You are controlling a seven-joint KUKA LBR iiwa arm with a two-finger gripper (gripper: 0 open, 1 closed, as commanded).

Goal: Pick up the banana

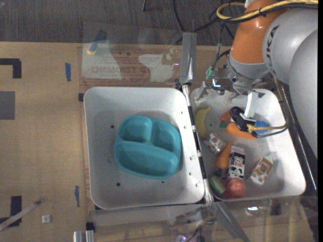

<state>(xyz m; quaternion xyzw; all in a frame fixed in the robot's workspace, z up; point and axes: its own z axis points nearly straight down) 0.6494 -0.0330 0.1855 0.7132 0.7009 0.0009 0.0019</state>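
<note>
Left bin: shallow white plastic bin (101,135), taking up the middle of the bench, side by side with the second bin.
Plate: teal divided plastic plate (147,146) with three compartments, lying flat near the centre of the left bin, apart from all four walls.
Right bin: shallow white plastic bin (285,178), holding all the small items, with the arm above its far edge.
Banana: pale yellow curved banana (202,122), lying along the right bin's wall next to the left bin, close to the far corner on that side.
Arm: grey robot arm with orange band (255,21), reaching in over the far right corner of the right bin.
Gripper: metal two-finger gripper (214,86), low over the right bin's far edge, just beyond the banana's far end; contact with it not clear; wide or narrow cannot be told.
Carrots: one orange carrot (241,131) near the bin's middle, another orange carrot (223,156) closer to the near edge, the two apart.
Cartons: black-and-white milk carton (236,165) just beside the nearer carrot; small white-and-orange carton (261,169) to its right; small red-and-white packet (216,142) between banana and nearer carrot.
Near left corner of right bin: round red fruit (235,188) with a small green item (217,184) just beside it.
Bench: tan board surface (40,135) with short strips of blue tape (67,72).
</note>
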